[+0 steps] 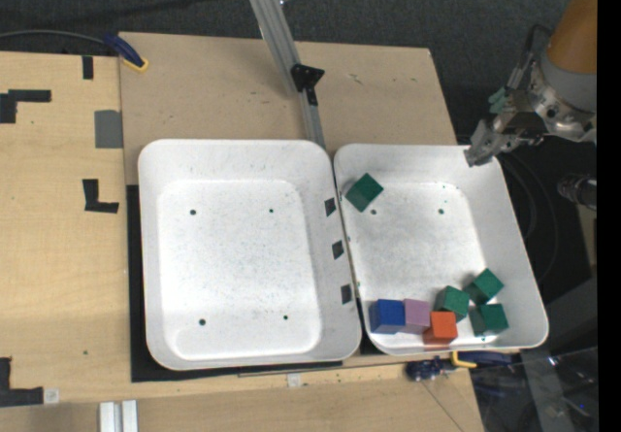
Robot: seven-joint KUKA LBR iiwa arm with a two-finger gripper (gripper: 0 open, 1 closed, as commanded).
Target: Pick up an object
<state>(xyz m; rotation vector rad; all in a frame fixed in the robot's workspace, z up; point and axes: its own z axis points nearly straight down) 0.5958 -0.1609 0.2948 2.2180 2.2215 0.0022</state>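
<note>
Hovering gripper (pixel 482 150) over far right rim of right bin (pixel 408 156), jaw state impossible to tell, nothing visibly held; lying loose inside, lone green cube (pixel 364 192) near far left corner, other blocks (pixel 441 314) clustering along near wall, likely harder picks.

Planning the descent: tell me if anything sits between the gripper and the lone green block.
Nothing visible does. The gripper hangs over the right bin's far rim; bare floor lies between it and the green block.
</note>
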